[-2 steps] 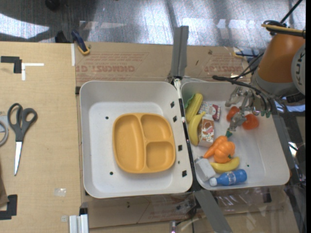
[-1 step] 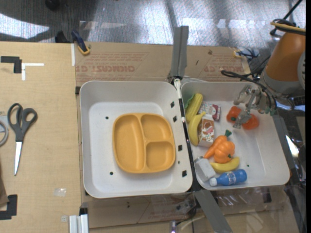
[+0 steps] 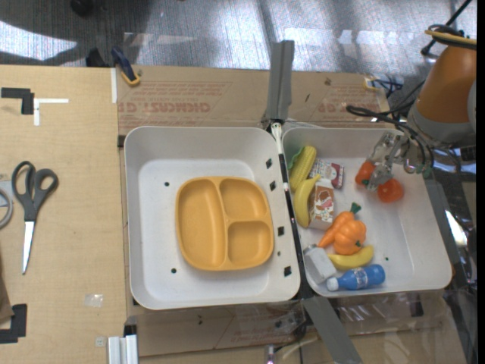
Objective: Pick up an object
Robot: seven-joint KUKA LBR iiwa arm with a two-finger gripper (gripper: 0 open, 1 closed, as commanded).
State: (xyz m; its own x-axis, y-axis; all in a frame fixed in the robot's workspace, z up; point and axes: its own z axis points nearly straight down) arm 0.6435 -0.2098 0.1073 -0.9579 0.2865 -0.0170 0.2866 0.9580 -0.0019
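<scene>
Two shallow white bins sit side by side on the bench. The right bin (image 3: 424, 264) holds the toys, and the gripper (image 3: 381, 165) hangs over its upper middle, reached in from the right. Its metal fingers point down beside two small red-orange tomato-like toys: one (image 3: 364, 172) just left of the tips, the other (image 3: 390, 190) just below them. Whether the fingers are closed on either one cannot be told from this angle.

Lower left of the gripper lie an orange toy pumpkin (image 3: 347, 232), a yellow banana (image 3: 351, 258) under it, and a blue and white bottle (image 3: 358, 278) near the front wall. Against the dividing wall stand a green and yellow banana pair (image 3: 301, 179) and a small printed carton (image 3: 323, 203).

Most open floor in this bin lies to the right and front right of the tomatoes. The left bin (image 3: 148, 226) holds a smooth yellow three-part plate (image 3: 224, 223). Scissors (image 3: 30, 203) lie on the wooden bench far left.
</scene>
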